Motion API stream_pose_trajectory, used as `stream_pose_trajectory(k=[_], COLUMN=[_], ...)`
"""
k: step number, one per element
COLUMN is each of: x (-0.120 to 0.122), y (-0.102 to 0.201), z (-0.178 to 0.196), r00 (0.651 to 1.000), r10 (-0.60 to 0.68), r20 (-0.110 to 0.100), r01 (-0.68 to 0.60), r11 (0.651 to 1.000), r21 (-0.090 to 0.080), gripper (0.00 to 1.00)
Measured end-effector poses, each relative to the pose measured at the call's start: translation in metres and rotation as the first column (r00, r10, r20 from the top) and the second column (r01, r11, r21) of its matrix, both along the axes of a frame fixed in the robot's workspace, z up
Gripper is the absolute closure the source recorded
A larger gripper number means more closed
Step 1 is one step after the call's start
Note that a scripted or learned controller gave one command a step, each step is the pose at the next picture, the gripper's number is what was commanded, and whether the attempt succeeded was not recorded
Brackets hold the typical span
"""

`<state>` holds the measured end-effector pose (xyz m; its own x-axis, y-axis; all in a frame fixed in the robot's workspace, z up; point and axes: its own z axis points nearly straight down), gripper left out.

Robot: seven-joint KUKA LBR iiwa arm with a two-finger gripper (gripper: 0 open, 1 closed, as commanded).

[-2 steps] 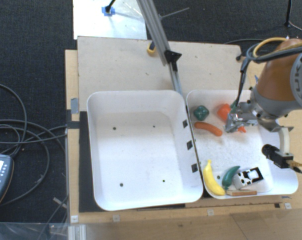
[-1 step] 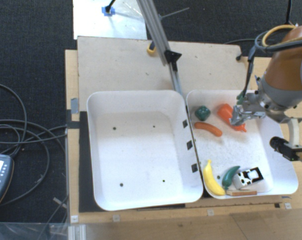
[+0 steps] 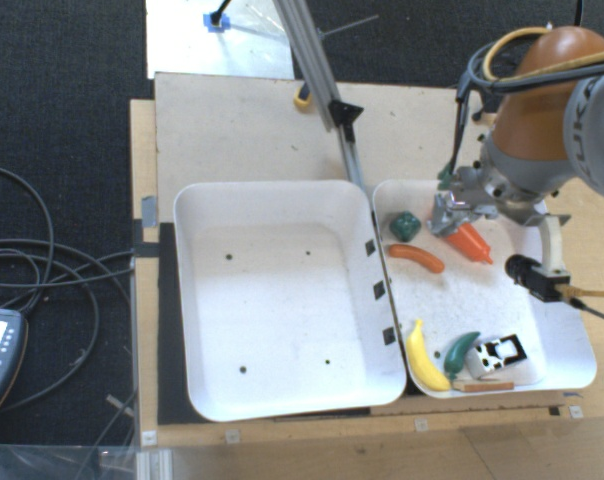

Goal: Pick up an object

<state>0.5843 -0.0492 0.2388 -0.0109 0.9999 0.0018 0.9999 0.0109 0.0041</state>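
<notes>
The tool point(image 3: 454, 218) was seen low over the right bin point(image 3: 562, 363), just above the near end of an orange carrot point(image 3: 472, 242); whether it was released or clenched could not be told. A dark green rounded piece point(image 3: 404, 227) lay just beside it, and an orange-red sausage point(image 3: 416, 258) lay below that. Near the front wall were gathered a yellow banana point(image 3: 425, 356), a green pepper-like piece point(image 3: 460, 349) and a black-and-white block point(image 3: 498, 354). The left bin point(image 3: 197, 268) sat alongside on the counter point(image 3: 232, 128).
</notes>
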Motion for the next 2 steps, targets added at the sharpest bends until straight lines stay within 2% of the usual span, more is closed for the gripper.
stream_pose_trajectory(k=[1, 2], x=[0.019, 0.031], y=[0.054, 0.114], z=[0.008, -0.004], r00=[1.0, 1.0], r10=[0.001, 0.0], r20=[0.0, -0.001], r01=[-0.001, 0.0], r11=[1.0, 1.0], r21=[0.0, 0.0], gripper=[1.0, 1.0])
